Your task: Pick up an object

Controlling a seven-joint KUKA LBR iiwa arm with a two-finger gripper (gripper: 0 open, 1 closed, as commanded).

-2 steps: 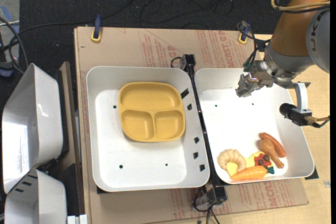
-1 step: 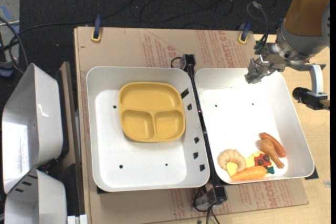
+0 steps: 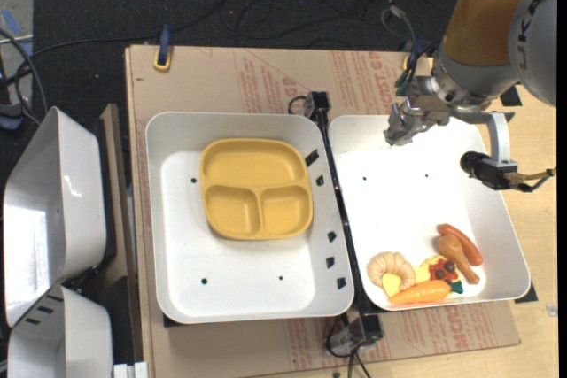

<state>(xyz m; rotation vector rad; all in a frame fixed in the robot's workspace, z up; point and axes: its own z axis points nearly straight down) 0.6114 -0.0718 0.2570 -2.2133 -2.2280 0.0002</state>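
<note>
Toy food is piled in the near right corner of the right bin: a brown sausage, an orange carrot, a pale croissant-like piece and a small yellow and red piece. My gripper hangs over the far left part of the right bin, well away from the pile, with nothing seen between its fingers. A yellow divided plate lies in the left bin.
A raised divider with black clips separates the two bins. White containers stand off the bench to the left. Cables cross the dark floor beyond the bench.
</note>
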